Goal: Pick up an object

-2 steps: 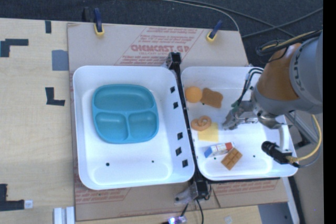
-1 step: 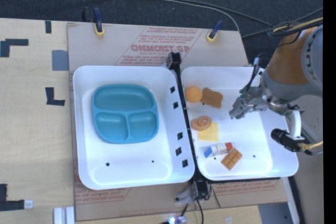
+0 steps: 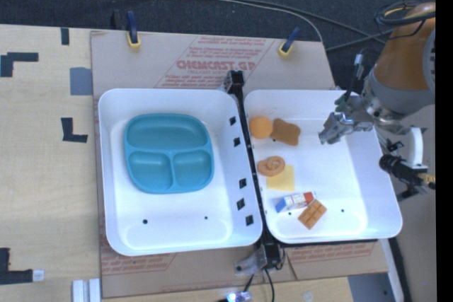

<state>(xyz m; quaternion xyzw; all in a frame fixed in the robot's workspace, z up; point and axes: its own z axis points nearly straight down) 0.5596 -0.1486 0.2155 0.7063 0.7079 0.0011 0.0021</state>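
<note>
Camera view, looking down at a slant: two shallow white bins sit side by side on a cardboard sheet clamped at its far edge. The left bin holds a teal divided plate, three compartments, lying flat near the bin's middle.

The right bin has the small stuff, all bunched toward its left half. An orange ball sits near the divider, and just beside it on the right a brown bread-like piece, the two touching or very nearly so. Below them lies a tan pretzel-shaped piece, resting on the upper edge of a pale yellow square (a cheese slice, by the look of it). Further toward the near rim there's a small red, white and blue packet, and just beside it a brown waffle-like cracker, tilted.

The arm comes in from the right, orange band showing above the wrist. The gripper hangs over the right bin's upper right part, well apart from the bread piece and the rest. Nothing is between its fingers; whether they're spread or closed I can't tell from here, it's too dark and small.
</note>
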